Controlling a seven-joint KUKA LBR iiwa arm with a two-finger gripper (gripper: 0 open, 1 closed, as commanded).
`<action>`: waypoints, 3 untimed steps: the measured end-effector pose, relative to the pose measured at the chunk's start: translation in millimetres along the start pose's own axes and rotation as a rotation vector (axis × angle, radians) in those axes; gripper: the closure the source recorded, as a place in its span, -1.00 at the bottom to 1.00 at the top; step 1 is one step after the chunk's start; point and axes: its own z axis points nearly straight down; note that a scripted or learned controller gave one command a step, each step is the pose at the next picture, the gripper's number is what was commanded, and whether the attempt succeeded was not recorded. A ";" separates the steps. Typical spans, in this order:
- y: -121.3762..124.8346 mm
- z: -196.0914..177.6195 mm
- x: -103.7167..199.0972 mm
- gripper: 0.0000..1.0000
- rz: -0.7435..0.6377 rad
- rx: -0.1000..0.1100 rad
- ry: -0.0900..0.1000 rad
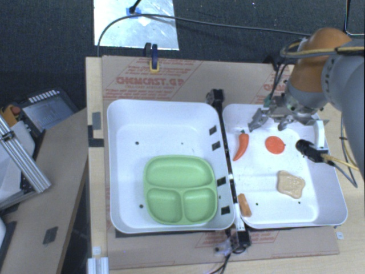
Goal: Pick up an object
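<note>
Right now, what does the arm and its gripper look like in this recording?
The arm is a rounded grey body with an orange band above the wrist. Thin dark cables run along the wrist toward the gripper, a small grey metal piece with slim fingers. A black cylindrical part with a yellowish cable sticks out below it.

This is a robotics lab, a test cell built for grasping trials rather than any home or kitchen. A grey KUKA arm with an orange band (319, 44) reaches over two shallow white plastic bins (131, 124) set side by side on a counter lined with printed brown cardboard (182, 76). Loose black cables (228, 24) trail across dark carpet, a yellow-handled clamp (153, 59) pins the cardboard, and aluminium framing rails (23, 158) lean at the left
</note>
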 end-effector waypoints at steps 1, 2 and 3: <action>1.7 -13.8 0.0 1.00 -0.001 -0.006 -0.001; 6.7 -78.6 2.7 1.00 -0.003 -0.010 -0.001; 8.4 -133.8 2.5 1.00 -0.004 -0.009 -0.001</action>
